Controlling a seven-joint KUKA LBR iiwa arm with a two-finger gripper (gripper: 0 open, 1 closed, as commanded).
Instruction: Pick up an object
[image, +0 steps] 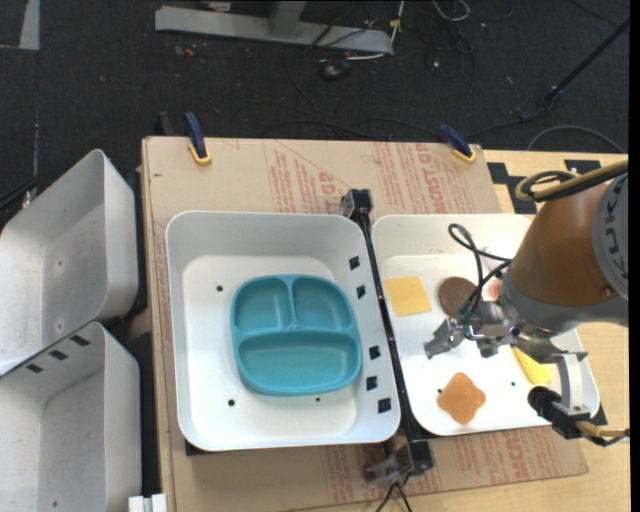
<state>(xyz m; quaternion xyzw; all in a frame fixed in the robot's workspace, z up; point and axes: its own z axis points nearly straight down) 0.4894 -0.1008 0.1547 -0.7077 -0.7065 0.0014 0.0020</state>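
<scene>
Dark floor strewn with cables surrounds your bench (300, 180), a brown board carrying two white bins side by side. Your gripper (462, 335) hangs low inside the right bin (420, 235), and from this slanted overhead camera you cannot tell how far it is spread or whether it has hold of anything; nothing is seen caught in it. Take the gripper as your landmark. An orange piece (461, 397) lies on the bin floor just below it, toward the near rim. A yellow square (408, 295) sits flat up and to its left, close to the divider between the bins. A round brown piece (457, 294) rests just above it, beside the yellow square, partly crossed by a black cable. A yellow piece (533, 366) shows to its right, partly hidden beneath the wrist. Your arm (575, 260), grey with an orange band, comes in from the right, covering that side of the bin. Further left of the gripper, the left bin (200, 240) holds a teal divided plate (295, 335), lying flat near the centre. Well beyond, at the far left, two more white bins (60, 300) stand off the bench. Blue-and-yellow clamps (198, 142) grip the board's far edge.
</scene>
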